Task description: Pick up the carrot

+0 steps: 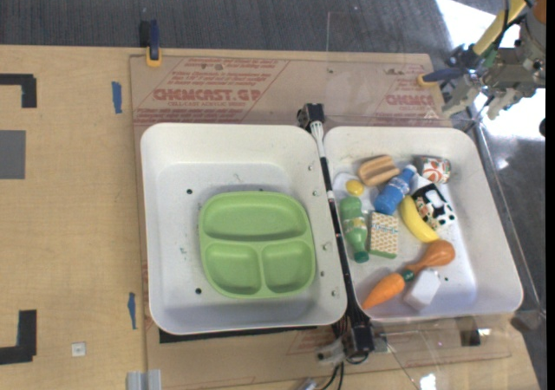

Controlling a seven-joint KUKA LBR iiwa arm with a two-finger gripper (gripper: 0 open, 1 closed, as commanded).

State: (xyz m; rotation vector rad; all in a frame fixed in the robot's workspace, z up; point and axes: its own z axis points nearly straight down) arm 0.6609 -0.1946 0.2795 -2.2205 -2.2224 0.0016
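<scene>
One gripper [487, 95] hangs off the far right corner of the right bin [494, 206], outside its rim and over the bench's edge. It is small and cluttered with cables there, so I cannot tell whether it is open or closed, or whether it has hold of anything. It is well apart from the carrot [386, 289].

The carrot lies in the right bin, close to the near edge and toward the near left corner. It is tilted, with its orange tip pointing at that corner and its green top toward the bin's middle. A white block [423, 294] sits just beside the green top, on the near right side. An orange-red toy [438, 253] lies just beyond the block.

Farther in, toward the far edge, lie a banana [416, 220], a blue bottle [392, 194], a green bottle [353, 225] along the left wall, and a bread roll [378, 169].

The left bin [165, 206] holds a green divided plate [257, 243] at its middle.
</scene>
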